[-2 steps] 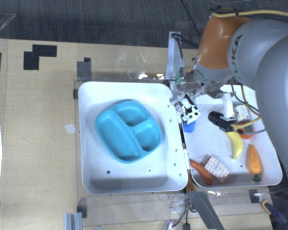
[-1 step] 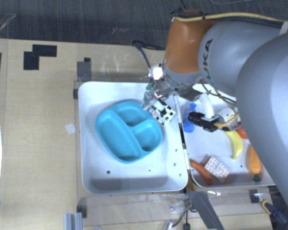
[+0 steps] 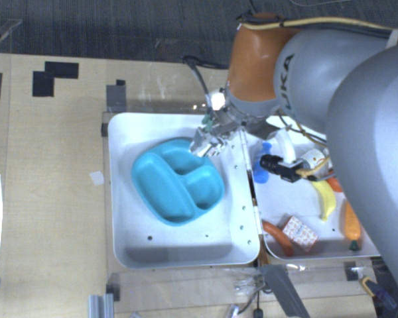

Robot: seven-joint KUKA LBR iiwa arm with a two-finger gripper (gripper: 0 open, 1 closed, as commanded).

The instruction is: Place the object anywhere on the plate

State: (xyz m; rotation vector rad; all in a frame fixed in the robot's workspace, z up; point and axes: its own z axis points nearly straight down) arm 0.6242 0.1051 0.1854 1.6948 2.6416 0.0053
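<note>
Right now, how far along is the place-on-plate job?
Done: the arm has brought the gripper over the left bin, at the far edge of the blue divided plate. In hand: I cannot tell whether anything sits between its fingers. Left: the plate's compartments look bare, so no object is on it yet. The banana, carrot and other items lie in the right bin.
</note>
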